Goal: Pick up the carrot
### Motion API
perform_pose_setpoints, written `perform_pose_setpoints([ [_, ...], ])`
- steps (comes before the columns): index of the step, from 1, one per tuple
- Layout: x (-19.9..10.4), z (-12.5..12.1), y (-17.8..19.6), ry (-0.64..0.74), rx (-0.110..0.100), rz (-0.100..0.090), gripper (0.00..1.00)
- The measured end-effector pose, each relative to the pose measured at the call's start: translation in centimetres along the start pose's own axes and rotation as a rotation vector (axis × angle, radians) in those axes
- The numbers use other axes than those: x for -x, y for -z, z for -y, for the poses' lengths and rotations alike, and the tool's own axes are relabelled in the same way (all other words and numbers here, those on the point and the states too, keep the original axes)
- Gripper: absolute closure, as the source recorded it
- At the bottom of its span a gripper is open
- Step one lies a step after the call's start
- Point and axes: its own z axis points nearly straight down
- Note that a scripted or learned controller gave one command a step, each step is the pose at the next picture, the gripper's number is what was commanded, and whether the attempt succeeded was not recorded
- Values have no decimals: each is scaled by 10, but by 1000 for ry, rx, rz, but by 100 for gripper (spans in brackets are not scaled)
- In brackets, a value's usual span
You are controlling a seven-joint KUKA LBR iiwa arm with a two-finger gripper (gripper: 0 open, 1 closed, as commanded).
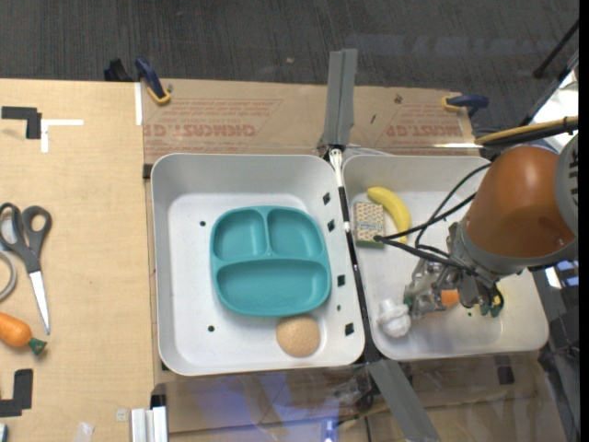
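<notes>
My gripper [431, 295] is low in the right bin [515, 334], near its front, under the orange wrist band [520, 201]. A small orange piece [448, 295], possibly the carrot, shows right against the gripper; most of it is hidden by the gripper's body. I cannot tell whether it is held. Another orange carrot-shaped object with a green end [15, 331] lies on the wooden bench far to the left, outside both bins.
A banana [394, 208] and a small tan patterned block [368, 221] lie at the back left of the right bin, with a white lump [394, 319] beside the gripper. The left bin [175, 247] holds a teal divided plate [270, 261] and a round tan ball [298, 336]. Scissors [28, 247] rest on the bench.
</notes>
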Motion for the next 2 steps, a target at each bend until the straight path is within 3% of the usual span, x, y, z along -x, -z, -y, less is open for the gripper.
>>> perform_pose_setpoints([
  [1, -14, -13, 29, 133, 1, -1, 100],
  [2, -5, 7, 80, 463, 2, 0, 100],
])
